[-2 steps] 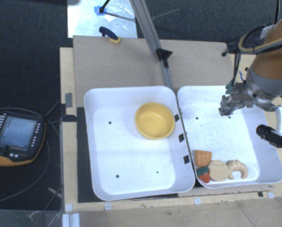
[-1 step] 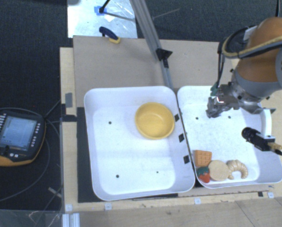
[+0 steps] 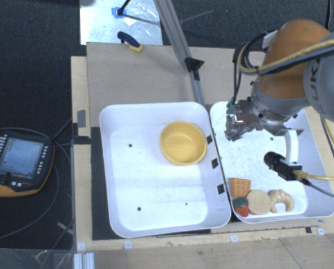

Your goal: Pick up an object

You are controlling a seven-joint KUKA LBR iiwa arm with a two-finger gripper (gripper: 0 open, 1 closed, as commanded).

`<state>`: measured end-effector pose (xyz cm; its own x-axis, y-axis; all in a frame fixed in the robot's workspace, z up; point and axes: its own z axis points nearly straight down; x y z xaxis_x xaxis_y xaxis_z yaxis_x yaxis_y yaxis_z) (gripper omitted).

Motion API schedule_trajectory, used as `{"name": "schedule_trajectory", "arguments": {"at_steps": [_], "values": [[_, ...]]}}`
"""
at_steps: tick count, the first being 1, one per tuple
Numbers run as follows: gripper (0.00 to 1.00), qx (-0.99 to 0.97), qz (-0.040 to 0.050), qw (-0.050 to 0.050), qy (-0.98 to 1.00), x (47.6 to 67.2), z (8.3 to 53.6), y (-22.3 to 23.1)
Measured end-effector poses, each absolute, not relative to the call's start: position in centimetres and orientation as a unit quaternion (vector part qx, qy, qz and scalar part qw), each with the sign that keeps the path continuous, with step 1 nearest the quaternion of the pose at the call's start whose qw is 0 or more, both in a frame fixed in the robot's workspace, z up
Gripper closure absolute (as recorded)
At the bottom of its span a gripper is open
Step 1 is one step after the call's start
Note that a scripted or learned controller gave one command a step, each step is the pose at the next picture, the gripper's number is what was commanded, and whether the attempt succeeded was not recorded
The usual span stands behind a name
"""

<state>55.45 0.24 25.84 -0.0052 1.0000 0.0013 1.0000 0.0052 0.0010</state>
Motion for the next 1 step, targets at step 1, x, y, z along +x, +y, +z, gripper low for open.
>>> {"name": "schedule_trajectory", "arguments": {"at_steps": [1], "values": [[1.00,-0.705,-0.0009,0.000,-0.709,54.53,26.03,5.35]]}}
